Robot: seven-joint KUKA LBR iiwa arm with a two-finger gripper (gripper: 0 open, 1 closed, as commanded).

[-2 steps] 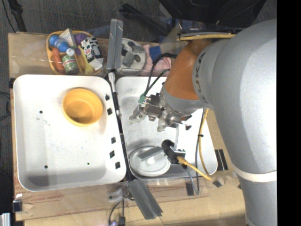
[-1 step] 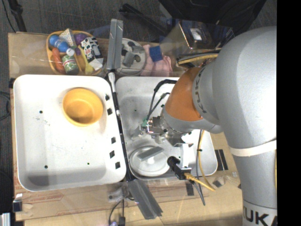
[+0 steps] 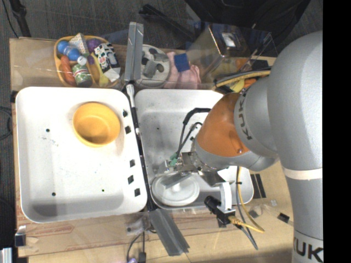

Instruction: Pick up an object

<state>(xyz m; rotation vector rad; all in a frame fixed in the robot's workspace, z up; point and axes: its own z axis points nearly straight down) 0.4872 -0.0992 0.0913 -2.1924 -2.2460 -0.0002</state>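
Observation:
A yellow bowl (image 3: 97,124) sits upright in the back part of the left bin (image 3: 38,163). In the right bin (image 3: 159,111) a white round dish (image 3: 175,190) lies against the front wall. The grey arm with its orange band comes in from the right and bends low over the right bin. My gripper (image 3: 179,167) hangs just above the back rim of the white dish, close to it. The wrist hides the gripper's tips, and nothing can be seen held in it.
Behind the bins stand a yellow basket (image 3: 82,60) of several small items, a clear tub (image 3: 152,66) and a pink cloth (image 3: 184,76) with a blue block (image 3: 181,62). The arm's bulk covers the right half of the right bin.

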